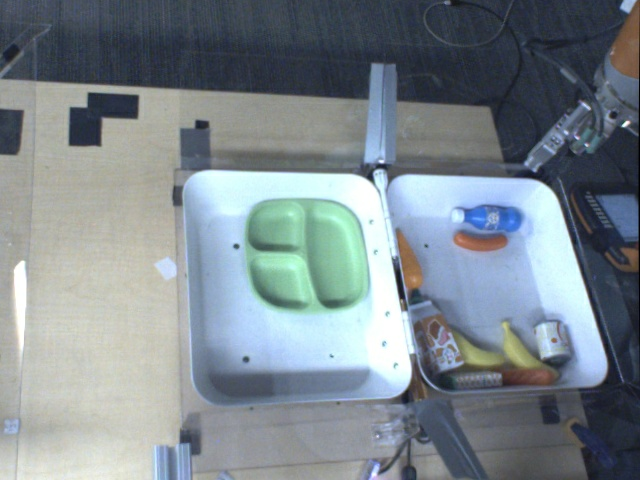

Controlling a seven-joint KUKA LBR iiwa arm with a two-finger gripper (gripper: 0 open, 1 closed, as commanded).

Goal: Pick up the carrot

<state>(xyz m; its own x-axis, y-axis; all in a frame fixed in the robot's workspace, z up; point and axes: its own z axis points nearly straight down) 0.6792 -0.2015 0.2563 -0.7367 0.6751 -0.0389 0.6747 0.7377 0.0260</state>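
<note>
Camera view: carrot [408,259] lies in right bin [570,230].

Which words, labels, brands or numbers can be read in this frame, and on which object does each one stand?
None can be read.
Blue bottle in the right bin: white label, print too blurred.
Carton at that bin's near edge: red and white printed panel, wording too small.
Can in the near right corner: markings blurred.
Black device beside the bin: pale lines, unreadable.
</note>
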